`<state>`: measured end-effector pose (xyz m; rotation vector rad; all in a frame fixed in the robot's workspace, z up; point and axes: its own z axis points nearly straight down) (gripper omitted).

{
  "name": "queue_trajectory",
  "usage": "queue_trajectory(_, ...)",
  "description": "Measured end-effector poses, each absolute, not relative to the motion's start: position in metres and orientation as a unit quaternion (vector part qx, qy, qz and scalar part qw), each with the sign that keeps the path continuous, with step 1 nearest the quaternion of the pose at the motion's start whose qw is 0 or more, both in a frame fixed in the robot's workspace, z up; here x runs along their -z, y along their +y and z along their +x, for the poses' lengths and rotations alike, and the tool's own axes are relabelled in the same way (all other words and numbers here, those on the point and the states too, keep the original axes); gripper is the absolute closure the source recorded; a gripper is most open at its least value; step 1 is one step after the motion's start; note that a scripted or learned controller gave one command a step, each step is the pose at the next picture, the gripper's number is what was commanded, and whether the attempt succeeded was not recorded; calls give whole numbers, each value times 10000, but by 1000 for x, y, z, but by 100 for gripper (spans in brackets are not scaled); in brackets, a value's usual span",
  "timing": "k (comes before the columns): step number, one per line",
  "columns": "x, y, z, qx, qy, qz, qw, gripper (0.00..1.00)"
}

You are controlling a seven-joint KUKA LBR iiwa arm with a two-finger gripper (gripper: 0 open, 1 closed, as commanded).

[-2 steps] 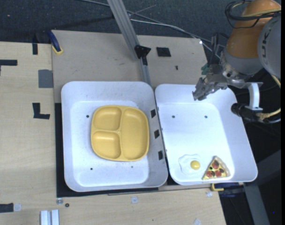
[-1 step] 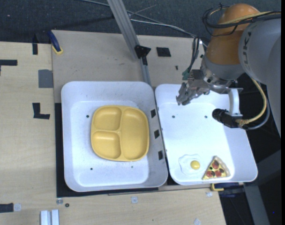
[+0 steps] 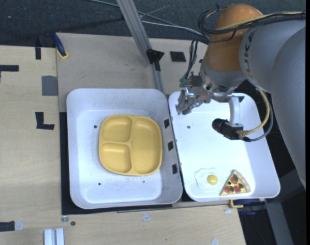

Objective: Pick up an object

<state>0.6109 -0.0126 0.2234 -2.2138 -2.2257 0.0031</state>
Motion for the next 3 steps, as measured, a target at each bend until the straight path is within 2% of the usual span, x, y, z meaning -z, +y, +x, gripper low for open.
queue_trajectory(1, -233, 42, 607, -2, -7096, -7046, 9, 100)
queue_trajectory(2, -221, 102, 603, -13, -7094, -7048, 12, 100)
queue_trajectory(3, -222, 99, 603, -12, -7081, -7061, 7, 0)
